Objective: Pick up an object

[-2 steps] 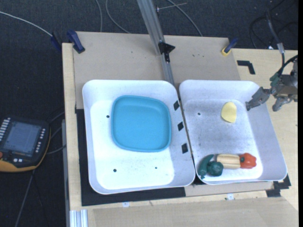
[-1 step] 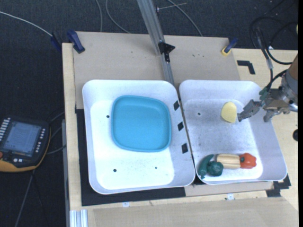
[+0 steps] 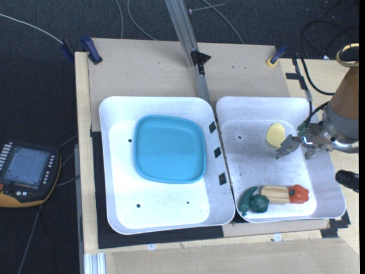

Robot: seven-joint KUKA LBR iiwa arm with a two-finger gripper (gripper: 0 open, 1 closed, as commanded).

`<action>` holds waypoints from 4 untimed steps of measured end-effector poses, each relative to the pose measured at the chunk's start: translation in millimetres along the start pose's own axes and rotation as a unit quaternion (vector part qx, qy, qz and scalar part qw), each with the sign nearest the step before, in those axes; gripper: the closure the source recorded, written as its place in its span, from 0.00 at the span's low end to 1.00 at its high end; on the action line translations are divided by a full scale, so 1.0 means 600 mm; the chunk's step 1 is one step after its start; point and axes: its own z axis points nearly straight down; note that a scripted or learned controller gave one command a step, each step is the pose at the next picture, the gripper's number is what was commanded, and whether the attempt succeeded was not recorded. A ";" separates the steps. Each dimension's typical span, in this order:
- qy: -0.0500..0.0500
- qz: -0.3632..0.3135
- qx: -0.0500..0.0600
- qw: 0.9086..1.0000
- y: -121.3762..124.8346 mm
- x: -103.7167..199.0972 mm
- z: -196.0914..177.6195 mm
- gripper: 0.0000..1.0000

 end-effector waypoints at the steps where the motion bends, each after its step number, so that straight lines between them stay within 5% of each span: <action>1: 0.000 0.000 0.000 1.000 -0.012 0.004 0.100 0.00; 2: -0.001 0.000 -0.003 1.000 -0.009 0.003 0.078 1.00; 4: -0.001 0.000 -0.005 1.000 0.016 -0.004 -0.094 1.00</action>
